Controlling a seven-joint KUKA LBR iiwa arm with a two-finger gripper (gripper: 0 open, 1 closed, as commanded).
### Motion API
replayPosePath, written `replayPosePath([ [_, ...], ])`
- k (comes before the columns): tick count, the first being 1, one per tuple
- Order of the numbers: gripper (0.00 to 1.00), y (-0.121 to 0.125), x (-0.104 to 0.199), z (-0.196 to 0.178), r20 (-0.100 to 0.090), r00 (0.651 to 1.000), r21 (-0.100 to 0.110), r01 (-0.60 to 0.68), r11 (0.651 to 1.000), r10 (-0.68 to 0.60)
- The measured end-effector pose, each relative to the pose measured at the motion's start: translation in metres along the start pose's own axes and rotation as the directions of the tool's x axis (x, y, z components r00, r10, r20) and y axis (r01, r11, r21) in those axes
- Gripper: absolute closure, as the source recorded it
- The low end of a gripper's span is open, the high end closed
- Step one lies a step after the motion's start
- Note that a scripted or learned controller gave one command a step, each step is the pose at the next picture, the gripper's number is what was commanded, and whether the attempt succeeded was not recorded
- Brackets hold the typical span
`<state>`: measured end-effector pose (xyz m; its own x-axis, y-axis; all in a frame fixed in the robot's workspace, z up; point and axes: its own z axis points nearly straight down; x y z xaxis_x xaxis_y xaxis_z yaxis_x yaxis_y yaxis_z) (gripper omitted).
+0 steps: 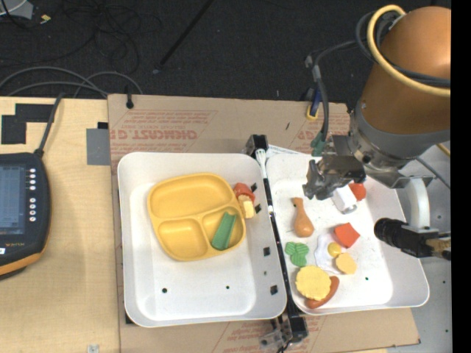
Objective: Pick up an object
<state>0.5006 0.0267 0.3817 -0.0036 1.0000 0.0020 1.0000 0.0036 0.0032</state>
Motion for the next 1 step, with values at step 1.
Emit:
replayPosePath([
  [1, 1.0, -0.0102, 0.0339, -0.0342, 0.001, 1.0, 0.003, 0.001, 1.0, -0.001],
])
